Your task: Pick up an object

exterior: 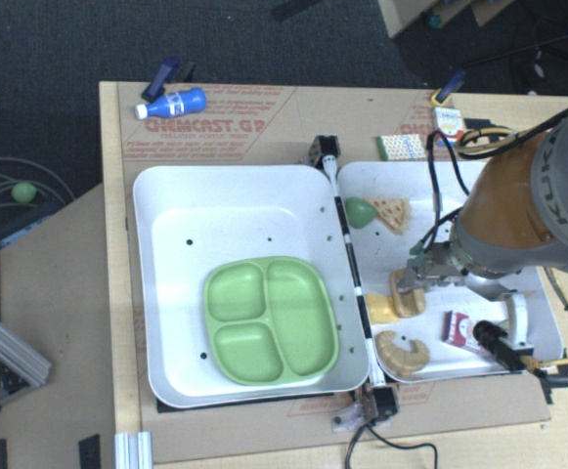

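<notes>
Objects lie scattered in the right bin [547, 345], and we take that bin as our landmark: a green piece [359, 212] and a tan wedge [392, 213] at its far end, a yellow piece [380, 308], a curved tan piece [403, 354] and a red-and-white packet [457, 328] at its near end. We see the gripper [410, 283] low over its middle, touching a brown piece [407, 296]; whether it grips we cannot tell. Left of it, the left bin [166, 213] holds a green divided plate [268, 319].

floor [117, 18]: dark carpet | bench [254, 115]: pale wood, printed lettering | cables [0, 198]: coiled, left
</notes>
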